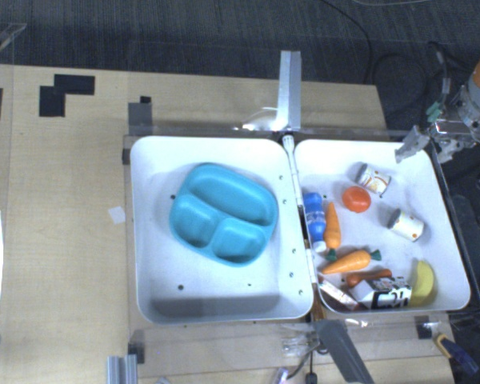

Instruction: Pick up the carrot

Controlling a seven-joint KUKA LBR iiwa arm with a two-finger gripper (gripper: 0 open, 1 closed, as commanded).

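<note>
Two white bins on the desk, the carrot lying in the right one, the end effector off by that bin's far right corner

The left bin (148, 238) holds a blue sectioned tray (222, 213), set at a tilt across its middle. In the right bin (444, 206), along the left wall, lies a blue bottle (314, 213) with a small orange bottle (333, 225) just beside it. Below them the carrot (348, 262) lies on its side, green end toward the right, touching a dark packet (366, 278) near the bin's front edge. Further right are an orange ball (356, 199), a small can (374, 181), a grey and white cylinder (405, 224) and a yellow banana (422, 281) in the front right corner. The end effector (420, 138) hangs over the far right corner, well apart from the carrot; I cannot tell how wide it stands
</note>
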